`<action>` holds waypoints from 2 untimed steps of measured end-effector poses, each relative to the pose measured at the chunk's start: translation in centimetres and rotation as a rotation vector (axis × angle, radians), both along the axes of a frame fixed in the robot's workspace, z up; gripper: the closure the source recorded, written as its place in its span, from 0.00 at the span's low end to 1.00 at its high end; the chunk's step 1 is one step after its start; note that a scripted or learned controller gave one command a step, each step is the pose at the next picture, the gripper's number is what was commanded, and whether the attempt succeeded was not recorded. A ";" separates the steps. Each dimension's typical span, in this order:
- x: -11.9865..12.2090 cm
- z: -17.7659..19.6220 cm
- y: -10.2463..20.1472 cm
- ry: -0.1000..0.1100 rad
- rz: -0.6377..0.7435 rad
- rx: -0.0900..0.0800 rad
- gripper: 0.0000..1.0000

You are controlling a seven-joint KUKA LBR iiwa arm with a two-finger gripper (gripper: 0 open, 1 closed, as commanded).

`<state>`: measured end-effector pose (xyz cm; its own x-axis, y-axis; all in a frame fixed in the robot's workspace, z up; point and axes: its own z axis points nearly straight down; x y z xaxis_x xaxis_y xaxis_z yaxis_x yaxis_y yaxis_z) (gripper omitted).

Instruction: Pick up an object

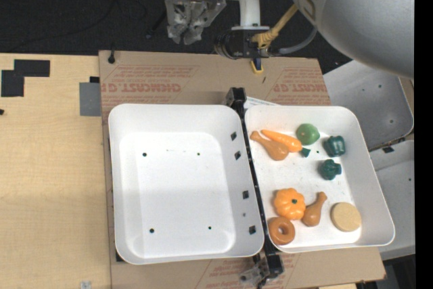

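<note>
The left bin and the right bin sit touching on cardboard printed with mirrored, unreadable lettering. The right bin holds an orange pumpkin near its front edge beside a doughnut, drumstick, biscuit; a carrot, green ball, two teal pieces lie toward its far edge. The gripper hangs beyond both bins' far edge, clamped on nothing.

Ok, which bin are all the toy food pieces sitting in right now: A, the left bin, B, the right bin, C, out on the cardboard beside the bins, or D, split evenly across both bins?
B: the carrot, green ball, pumpkin, donut and round cookie all lie inside the right bin, while the gripper hangs above the bench's far edge.
</note>
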<state>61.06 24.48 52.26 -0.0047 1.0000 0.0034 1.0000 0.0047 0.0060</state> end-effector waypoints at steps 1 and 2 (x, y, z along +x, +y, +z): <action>0.1 -8.6 -3.7 0.017 -0.007 -0.008 1.00; -5.2 2.2 0.1 0.000 0.003 0.002 1.00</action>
